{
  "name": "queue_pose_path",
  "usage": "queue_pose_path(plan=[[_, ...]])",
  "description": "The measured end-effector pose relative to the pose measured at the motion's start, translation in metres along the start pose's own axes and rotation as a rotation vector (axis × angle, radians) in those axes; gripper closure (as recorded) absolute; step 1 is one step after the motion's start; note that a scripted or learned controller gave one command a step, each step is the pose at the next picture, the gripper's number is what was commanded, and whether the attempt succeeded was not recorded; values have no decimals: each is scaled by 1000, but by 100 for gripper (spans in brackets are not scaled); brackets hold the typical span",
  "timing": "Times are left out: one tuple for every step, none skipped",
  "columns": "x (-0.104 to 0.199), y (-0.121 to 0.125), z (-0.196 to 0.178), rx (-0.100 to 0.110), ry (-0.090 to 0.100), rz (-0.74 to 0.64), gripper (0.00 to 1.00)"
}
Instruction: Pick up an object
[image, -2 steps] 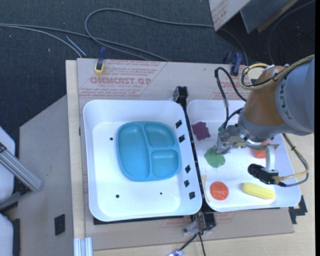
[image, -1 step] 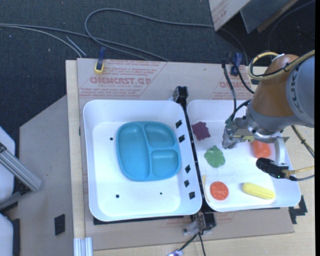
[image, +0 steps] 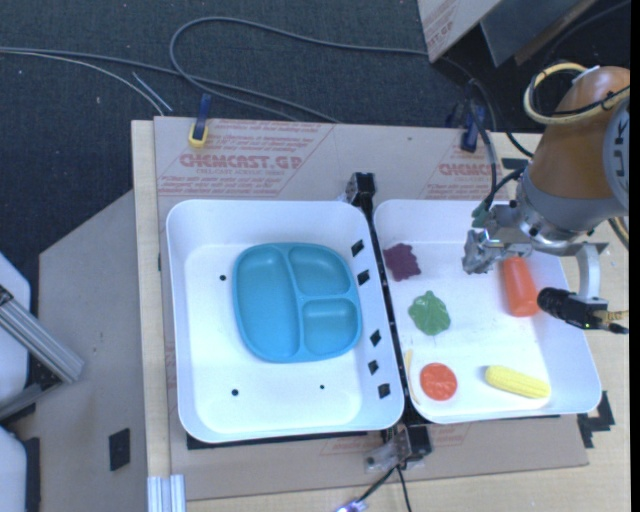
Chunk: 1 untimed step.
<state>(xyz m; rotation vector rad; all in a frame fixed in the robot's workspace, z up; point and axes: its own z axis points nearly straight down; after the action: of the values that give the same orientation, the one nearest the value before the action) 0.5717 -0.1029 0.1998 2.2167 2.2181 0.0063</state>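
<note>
The jaws (image: 484, 252) hung over the far part of the right bin (image: 570, 400), near its back edge, and the metal of the wrist hid their tips, so whether they stood open or closed could not be told, nor whether anything sat between them. Just beside them, toward the bin's right edge, lay an orange carrot-like piece (image: 520, 286), its upper end partly covered by the wrist; contact between the two could not be made out. The grey arm with its orange band (image: 590, 130) came in from the right and was cut off by the frame.

Farther out in the same bin, a dark purple piece (image: 403, 261) lay close to the left wall, a green leafy piece (image: 429, 313) sat near the middle, a red round piece (image: 438, 381) rested by the near left corner, and a yellow corn cob (image: 517, 381) lay along the near edge. These four lay apart from one another, with bare white floor between them.

The left bin (image: 200, 400) carried a blue divided plate (image: 297, 300) at its centre, with open floor all round it. Both bins sat on a brown board on the surface (image: 250, 150).
</note>
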Motion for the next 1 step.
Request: queue_pose_path(plan=[[0, 1, -38, 2, 1, 0, 100]])
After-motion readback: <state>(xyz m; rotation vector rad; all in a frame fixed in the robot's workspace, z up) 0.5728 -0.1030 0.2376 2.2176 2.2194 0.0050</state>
